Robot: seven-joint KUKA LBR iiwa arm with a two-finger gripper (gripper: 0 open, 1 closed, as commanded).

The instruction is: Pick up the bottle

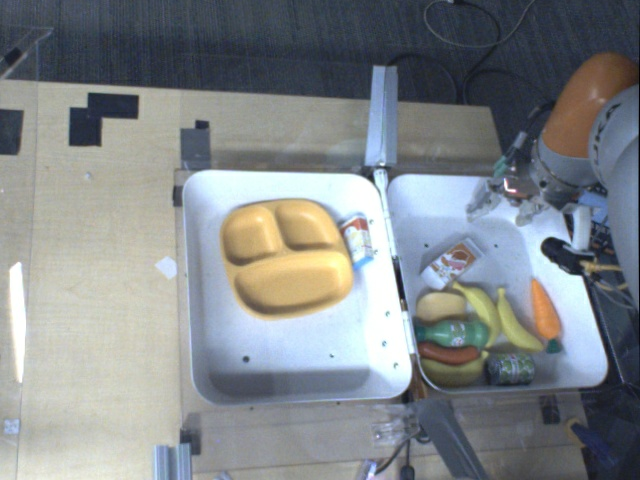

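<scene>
1. A wooden desk (pixel 100 268) carries two shallow white bins side by side, seen from above at a slant.
2. The left bin (pixel 290 368) holds a yellow divided plate (pixel 285 256) and, touching the plate's right edge, a small red and white can (pixel 358 240) lying against the bin's right wall.
3. The right bin (pixel 500 248) holds a cluster at its near end: the green bottle (pixel 457 333) lies on its side among a potato-like lump (pixel 440 305), two bananas (pixel 500 316), a red item (pixel 448 353) partly hidden under the bottle, and a dark can (pixel 512 369).
4. An orange carrot (pixel 544 313) lies to the right; a white and red packet (pixel 452 263) lies mid-bin.
5. The arm, cut off at the right edge, puts its gripper (pixel 505 196) over the bin's far right corner, well apart from the bottle.
6. The jaws are small and blurred; I cannot tell whether they are apart or together.
</scene>
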